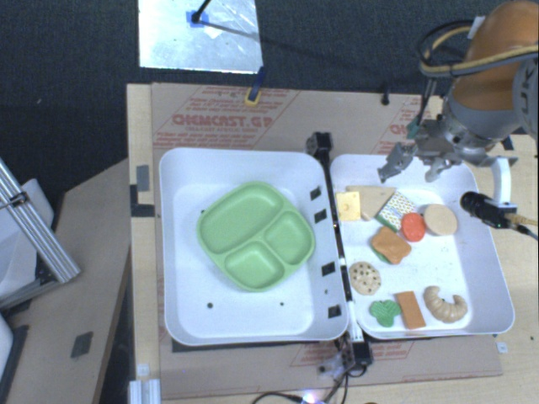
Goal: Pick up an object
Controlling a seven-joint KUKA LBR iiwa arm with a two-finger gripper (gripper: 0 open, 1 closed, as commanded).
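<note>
My gripper [413, 169] hangs open over the far edge of the right bin [480, 259], with nothing between its two grey fingers. Below it in that bin lie a yellow cheese square [348, 204], a tan wedge [376, 199], a patterned cracker [395, 211], a red tomato slice [413, 226] and a round beige bun [440, 220]. Nearer the front are an orange-brown toast piece [390, 245], a chocolate chip cookie [365, 277], green broccoli [385, 311], an orange stick [409, 309] and a croissant [445, 304].
The left bin [189, 310] holds a green divided plate [256, 236]. A black divider with clips [330, 225] runs between the bins. A black fitting [482, 208] sticks in at the right bin's right rim. A foil sheet [200, 23] lies beyond the bench.
</note>
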